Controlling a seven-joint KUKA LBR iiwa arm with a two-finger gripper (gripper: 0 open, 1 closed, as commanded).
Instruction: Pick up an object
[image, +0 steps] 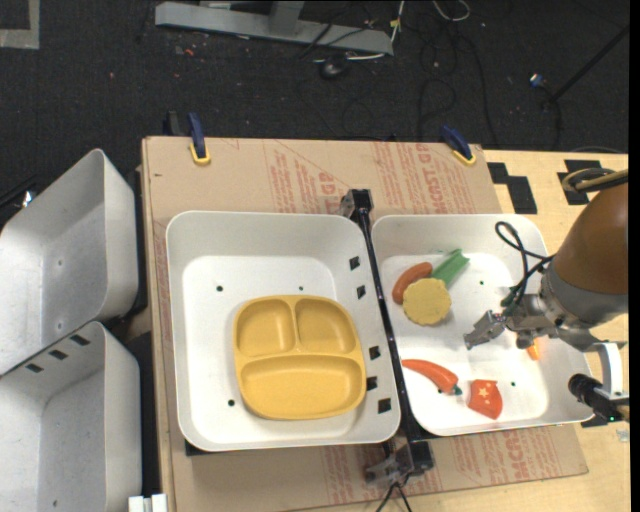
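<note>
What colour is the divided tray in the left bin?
Yellow, a mustard shade. The divided tray shows best in the camera view.

Two white bins (200, 300) on tan cardboard printed with red lettering. Mustard-yellow divided tray (298, 356). Orange-red sausage (411, 280), green stick (451, 265), yellow round piece (427, 301), red chilli pepper (430, 373), red wedge (486, 398). Grey arm banded orange (600, 245).

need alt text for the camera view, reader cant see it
A grey robot arm's gripper hovers low in the right white bin among toy foods: yellow round piece, sausage, green piece, red pepper, red strawberry-like piece. The left bin holds a yellow divided tray.
</note>
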